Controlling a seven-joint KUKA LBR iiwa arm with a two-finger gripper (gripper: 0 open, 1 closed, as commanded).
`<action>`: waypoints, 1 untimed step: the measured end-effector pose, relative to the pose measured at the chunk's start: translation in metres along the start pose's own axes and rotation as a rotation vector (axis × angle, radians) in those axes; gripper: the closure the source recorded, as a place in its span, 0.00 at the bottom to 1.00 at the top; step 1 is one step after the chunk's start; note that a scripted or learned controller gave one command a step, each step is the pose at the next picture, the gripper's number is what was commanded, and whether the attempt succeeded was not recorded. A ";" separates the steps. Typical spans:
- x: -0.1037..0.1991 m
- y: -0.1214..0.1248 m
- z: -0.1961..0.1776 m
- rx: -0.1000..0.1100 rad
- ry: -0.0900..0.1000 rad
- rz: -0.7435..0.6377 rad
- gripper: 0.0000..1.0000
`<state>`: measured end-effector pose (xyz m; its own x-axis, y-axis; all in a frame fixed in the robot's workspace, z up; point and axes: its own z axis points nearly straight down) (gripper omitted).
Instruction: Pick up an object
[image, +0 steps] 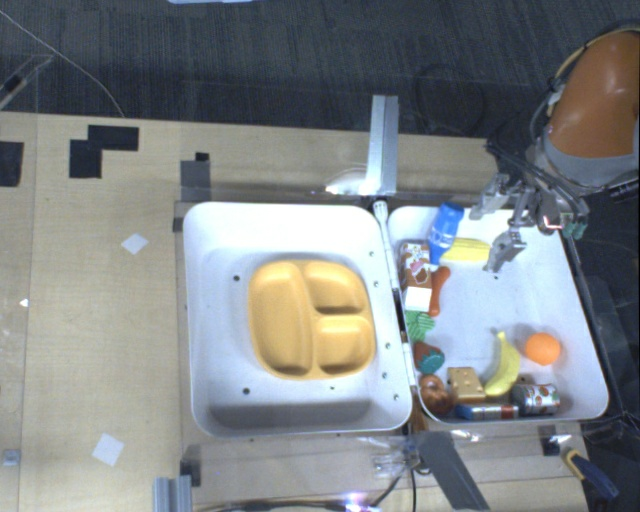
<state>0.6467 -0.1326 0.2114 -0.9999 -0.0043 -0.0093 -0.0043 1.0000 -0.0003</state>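
Observation:
The right bin (530, 290) holds several small objects. A blue bottle (443, 230) and a yellow corn-like piece (463, 250) lie at its back left. Along its left wall are a red-and-white packet (414, 264), an orange carrot (439, 289) and a green item (420, 325). A banana (503, 366), an orange (543, 348), a tan block (466, 380) and a can (537, 400) sit near the front. My gripper (497, 232) hangs over the bin's back part, just right of the corn piece. Its fingers stand open and hold nothing.
In the left bin (215, 300) lies a yellow divided tray (305, 318). A metal post (384, 140) rises behind the wall between the bins. The arm's orange band (598, 95) is above the right bin's back right corner.

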 end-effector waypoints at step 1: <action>-0.022 -0.056 0.092 0.001 0.002 0.230 0.00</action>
<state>0.6703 -0.1880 0.1196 -0.9746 0.2240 -0.0072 0.2240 0.9746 0.0008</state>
